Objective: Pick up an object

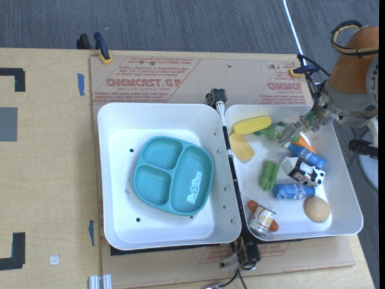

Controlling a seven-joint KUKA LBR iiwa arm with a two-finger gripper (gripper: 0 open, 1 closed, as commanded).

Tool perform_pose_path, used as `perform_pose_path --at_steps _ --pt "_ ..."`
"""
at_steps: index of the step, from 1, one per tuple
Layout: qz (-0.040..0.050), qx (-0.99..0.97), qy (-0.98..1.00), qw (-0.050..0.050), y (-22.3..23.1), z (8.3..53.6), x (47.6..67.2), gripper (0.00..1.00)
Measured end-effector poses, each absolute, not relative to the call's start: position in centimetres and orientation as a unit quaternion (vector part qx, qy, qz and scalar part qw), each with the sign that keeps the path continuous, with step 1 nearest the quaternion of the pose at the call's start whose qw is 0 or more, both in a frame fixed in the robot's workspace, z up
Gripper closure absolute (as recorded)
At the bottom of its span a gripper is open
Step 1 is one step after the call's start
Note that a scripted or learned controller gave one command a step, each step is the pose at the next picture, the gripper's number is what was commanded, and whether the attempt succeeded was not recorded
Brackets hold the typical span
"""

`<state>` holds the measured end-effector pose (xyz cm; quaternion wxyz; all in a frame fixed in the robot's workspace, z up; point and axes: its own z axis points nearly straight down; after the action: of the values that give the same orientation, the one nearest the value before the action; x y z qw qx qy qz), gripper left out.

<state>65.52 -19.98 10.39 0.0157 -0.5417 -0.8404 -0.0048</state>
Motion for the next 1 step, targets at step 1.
perform_pose_path --at_steps 1 --pt "0.0000 -0.496 -0.868 0.001 -19.49 8.49 64.15 0.00"
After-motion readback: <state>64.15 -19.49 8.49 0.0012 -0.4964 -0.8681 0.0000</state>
